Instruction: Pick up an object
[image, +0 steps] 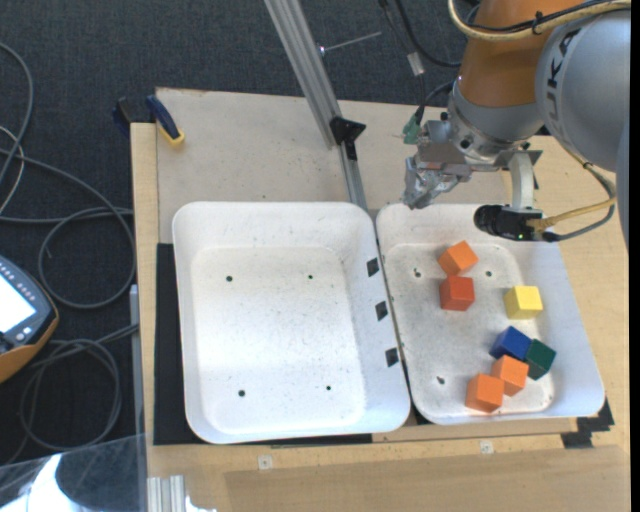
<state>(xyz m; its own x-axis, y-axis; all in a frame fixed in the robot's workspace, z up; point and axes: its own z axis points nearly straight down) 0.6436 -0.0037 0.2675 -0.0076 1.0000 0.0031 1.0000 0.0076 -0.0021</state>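
Arm: the grey arm with its orange band (500, 50) comes in from the far right, wrist pointing down at the far rim of the right bin (560, 300).
Gripper: the gripper (422, 192) hangs over that far rim, close to the seam between the two bins; nothing sits between its fingers, and from here I cannot tell whether the jaws are open or closed.
Nearest blocks: an orange cube (459, 257) and a red cube (457, 293) lie in the right bin, nearer than the gripper and a little right of it, apart from the fingers.
Other blocks: a yellow cube (524, 300) sits further right; a blue cube (511, 343), a green cube (540, 357) and two orange cubes (498, 382) cluster at the near right.
Left bin: the left bin (200, 250) lies beside it.
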